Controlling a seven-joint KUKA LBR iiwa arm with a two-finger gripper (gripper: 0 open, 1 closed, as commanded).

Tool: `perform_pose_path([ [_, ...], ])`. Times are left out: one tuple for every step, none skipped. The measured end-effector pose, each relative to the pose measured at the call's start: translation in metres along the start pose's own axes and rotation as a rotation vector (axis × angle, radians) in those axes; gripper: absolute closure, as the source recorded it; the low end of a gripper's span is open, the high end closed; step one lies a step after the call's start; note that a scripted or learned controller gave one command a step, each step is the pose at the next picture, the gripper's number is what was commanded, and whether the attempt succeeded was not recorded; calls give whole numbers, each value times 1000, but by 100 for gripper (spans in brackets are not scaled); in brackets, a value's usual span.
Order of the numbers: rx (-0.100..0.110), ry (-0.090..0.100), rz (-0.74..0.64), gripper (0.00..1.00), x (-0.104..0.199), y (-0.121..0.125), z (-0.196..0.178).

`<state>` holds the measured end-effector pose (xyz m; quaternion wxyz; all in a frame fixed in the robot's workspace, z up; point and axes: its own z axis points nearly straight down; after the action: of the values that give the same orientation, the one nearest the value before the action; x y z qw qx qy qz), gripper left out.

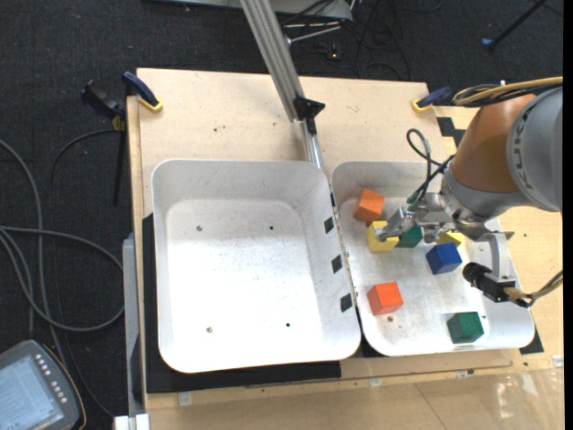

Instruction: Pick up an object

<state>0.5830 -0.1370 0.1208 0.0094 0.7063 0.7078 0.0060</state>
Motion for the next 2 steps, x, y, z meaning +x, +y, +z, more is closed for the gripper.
perform_pose_path([
  [-2, 2, 3, 100, 0, 1, -9],
  [15, 3, 0, 100, -4, -1, -71],
])
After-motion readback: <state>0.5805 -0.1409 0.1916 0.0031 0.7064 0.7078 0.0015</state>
